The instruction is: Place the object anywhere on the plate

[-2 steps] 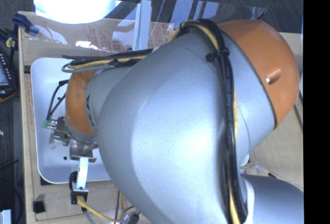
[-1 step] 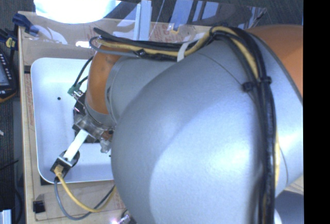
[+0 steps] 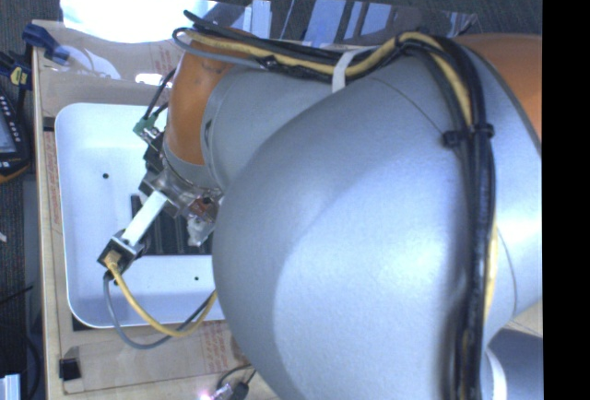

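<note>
At 9 o'clock, a strip of the wooden desk (image 3: 41, 205) runs down the left, with dark gear (image 3: 9, 135) beyond it at the edge. Just right of the strip lies the white bin (image 3: 83, 158), shallow, with rounded corners; its floor has two small dark dots, one toward 10 o'clock and one toward 6. Above the bin, at 11 o'clock, a bright white sheet (image 3: 120, 6) glares.

Over the middle of the bin hangs the hand (image 3: 171, 218), dark and ridged, under a metal wrist. A white bracket (image 3: 143, 225) slants from it toward 8 o'clock, and a yellow cable (image 3: 157, 323) loops from the bracket's tip along the bin's near wall. Whether the hand is open or closed cannot be told from here.

At 12 o'clock of the hand sits the orange band (image 3: 189, 112). From there to 3 o'clock bulges the grey arm (image 3: 369, 232), a black-and-yellow cable bundle (image 3: 466, 140) strapped across it. The arm covers the bin's right part, so where the object lies and how it looks cannot be told.
</note>
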Available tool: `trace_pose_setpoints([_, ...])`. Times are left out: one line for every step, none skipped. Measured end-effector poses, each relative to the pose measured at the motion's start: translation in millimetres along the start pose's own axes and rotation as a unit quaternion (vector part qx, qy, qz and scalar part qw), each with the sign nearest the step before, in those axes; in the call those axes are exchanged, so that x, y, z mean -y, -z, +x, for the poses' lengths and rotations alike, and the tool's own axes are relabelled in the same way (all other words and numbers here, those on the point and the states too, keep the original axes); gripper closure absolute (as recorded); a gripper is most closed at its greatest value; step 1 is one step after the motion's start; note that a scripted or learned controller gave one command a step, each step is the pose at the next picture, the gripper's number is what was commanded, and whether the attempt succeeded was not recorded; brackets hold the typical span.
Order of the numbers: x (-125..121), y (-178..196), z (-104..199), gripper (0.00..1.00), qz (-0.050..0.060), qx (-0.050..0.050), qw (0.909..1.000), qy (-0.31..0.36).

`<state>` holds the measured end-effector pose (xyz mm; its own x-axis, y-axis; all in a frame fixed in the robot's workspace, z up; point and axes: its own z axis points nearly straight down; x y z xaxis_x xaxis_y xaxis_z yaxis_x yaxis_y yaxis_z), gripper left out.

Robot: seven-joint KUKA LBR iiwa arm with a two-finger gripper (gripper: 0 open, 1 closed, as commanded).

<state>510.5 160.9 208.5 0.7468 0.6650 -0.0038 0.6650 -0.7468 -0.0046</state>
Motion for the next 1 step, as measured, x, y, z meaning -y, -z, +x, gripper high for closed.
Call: trace_pose_setpoints([-81.4, -12.9, 17.4, 1.00, 0.000, 0.001, 0.9991, 0.042])
